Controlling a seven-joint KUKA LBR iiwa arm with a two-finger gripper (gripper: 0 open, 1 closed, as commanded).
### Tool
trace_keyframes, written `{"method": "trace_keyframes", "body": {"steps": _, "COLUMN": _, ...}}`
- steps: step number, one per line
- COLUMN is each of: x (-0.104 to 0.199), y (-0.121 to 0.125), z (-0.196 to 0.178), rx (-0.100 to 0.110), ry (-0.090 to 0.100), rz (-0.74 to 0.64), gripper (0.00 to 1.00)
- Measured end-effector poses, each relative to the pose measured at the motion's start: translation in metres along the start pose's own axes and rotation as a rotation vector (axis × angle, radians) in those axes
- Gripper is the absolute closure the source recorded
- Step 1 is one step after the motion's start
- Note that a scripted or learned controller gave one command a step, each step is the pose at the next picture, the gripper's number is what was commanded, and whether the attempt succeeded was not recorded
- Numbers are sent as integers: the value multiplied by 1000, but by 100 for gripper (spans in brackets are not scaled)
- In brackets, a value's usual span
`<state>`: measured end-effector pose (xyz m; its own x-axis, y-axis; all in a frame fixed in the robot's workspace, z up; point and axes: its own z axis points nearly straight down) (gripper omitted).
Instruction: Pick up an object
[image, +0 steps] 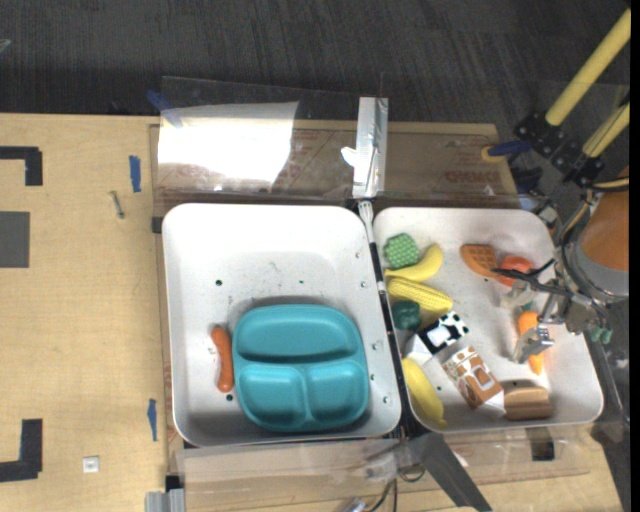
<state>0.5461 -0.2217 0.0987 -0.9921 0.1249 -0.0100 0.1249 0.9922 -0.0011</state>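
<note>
My gripper (533, 343) hangs low over the right side of the right bin (575, 405), reaching in from the right edge. It sits right at a small orange carrot (527, 322), and another orange bit (540, 365) shows just below it. Close by lie an orange waffle (480, 260), a red-orange piece (515, 267), a brown bread loaf (527, 402) and a brown-and-white box (473, 377). Whether anything is held cannot be made out.
The right bin's left half holds a green item (401, 247), a banana (420, 265), a corn cob (420, 294), a black-and-white cube (446, 330) and a yellow fruit (424, 393). The left bin (260, 235) holds a teal divided tray (298, 365) and an orange sausage (224, 357).
</note>
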Motion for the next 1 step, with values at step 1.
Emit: {"method": "trace_keyframes", "body": {"steps": 1, "x": -3, "y": 1, "z": -12, "rx": 2, "ry": -9, "rz": -2, "gripper": 100}}
